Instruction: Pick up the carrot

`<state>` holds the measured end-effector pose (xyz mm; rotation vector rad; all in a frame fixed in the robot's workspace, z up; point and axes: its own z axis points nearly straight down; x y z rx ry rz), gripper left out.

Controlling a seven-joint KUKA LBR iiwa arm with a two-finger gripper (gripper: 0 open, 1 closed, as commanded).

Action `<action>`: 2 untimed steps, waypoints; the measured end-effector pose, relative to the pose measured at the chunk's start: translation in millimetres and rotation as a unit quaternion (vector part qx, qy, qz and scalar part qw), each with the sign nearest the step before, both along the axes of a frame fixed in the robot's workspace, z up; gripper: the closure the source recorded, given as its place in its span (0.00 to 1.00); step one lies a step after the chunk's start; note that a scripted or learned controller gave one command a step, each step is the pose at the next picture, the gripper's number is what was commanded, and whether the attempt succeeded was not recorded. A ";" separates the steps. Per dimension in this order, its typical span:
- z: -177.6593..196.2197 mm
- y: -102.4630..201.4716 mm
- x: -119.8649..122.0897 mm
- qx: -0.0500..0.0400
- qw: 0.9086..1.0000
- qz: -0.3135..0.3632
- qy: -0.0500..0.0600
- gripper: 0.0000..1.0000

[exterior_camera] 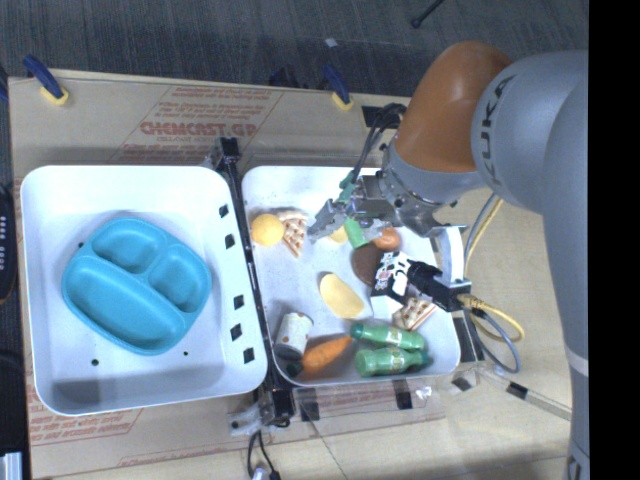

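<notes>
the carrot [327, 353] lies at the near edge of the right bin [300, 180], down by its front wall, with a grey can [292, 330] touching its left end and green bottles [390, 348] just beside its right end. its long axis runs roughly left to right across the view, tilted a little so the right end sits higher. the gripper [345, 213] hangs over the far half of the same bin, so the carrot is toward the view's bottom from it and slightly left, with a yellow slice [341, 295] between them. whether the jaws are wide or narrow i cannot tell. i judge the coming move needs a reach toward the front wall and a wrist turn to close across the carrot's short width. readable writing: "chemcast gp" in red on the brown board [190, 118] behind the bins, and part of "kuka" on the arm [520, 118]. the left bin [40, 298] holds a blue tray [135, 283].
</notes>
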<state>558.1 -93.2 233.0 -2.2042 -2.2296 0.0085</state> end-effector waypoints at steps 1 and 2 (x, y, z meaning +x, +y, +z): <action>-66.6 -22.8 -34.9 0.000 0.997 0.080 0.000 0.00; -141.8 -51.3 -82.0 0.001 1.000 0.030 0.000 0.00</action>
